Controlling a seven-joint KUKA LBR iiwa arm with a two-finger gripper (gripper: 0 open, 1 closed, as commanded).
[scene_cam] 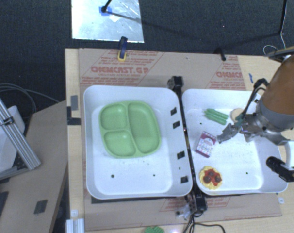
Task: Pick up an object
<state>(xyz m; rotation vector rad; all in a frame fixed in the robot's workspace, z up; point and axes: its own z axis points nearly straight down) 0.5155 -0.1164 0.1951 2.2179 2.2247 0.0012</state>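
Nothing picked yet: the two-finger gripper, its grip state unclear, hovers just right of a small red-and-white patterned packet; grasp and lift remain.

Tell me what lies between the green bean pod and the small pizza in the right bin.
The pink packet lies between the green bean pod and the small pizza, seen in the camera view.

pale green divided tray; green pod; maroon-and-white patterned packet; yellow disc with red spots; white bins.
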